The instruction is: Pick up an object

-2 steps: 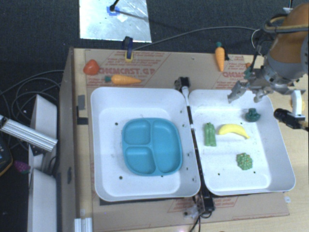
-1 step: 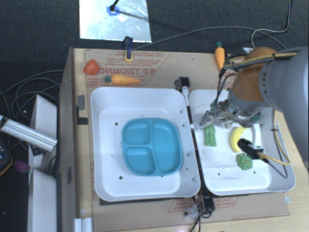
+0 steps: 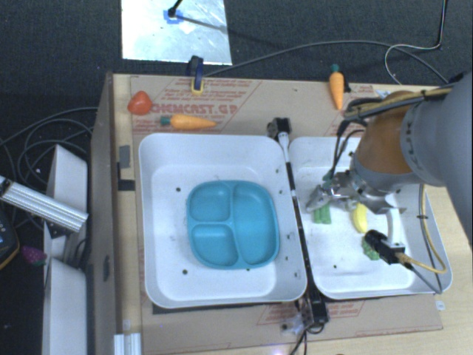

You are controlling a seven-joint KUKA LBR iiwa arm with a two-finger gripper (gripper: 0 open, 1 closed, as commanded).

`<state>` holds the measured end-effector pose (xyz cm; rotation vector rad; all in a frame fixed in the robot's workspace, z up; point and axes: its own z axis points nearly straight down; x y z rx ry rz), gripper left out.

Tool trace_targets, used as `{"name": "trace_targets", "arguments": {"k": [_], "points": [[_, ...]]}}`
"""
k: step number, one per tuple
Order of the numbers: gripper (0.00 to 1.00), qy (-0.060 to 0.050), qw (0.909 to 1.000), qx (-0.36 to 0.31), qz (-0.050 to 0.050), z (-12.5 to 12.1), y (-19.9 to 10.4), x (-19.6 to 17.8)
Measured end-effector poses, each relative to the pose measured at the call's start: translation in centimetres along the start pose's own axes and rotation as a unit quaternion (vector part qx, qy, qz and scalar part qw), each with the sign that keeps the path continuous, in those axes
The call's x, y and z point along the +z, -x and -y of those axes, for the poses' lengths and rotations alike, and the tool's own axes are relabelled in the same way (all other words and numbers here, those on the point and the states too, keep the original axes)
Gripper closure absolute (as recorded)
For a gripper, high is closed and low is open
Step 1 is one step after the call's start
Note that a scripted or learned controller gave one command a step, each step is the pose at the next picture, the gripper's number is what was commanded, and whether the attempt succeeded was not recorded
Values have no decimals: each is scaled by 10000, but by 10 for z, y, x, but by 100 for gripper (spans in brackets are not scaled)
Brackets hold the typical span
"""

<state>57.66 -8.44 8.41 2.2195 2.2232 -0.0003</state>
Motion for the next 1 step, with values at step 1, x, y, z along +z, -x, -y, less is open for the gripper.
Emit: {"name": "trace_targets", "arguments": {"k": [1], "points": [[100,13,10000,-5,-1,-1,0,-11]]}}
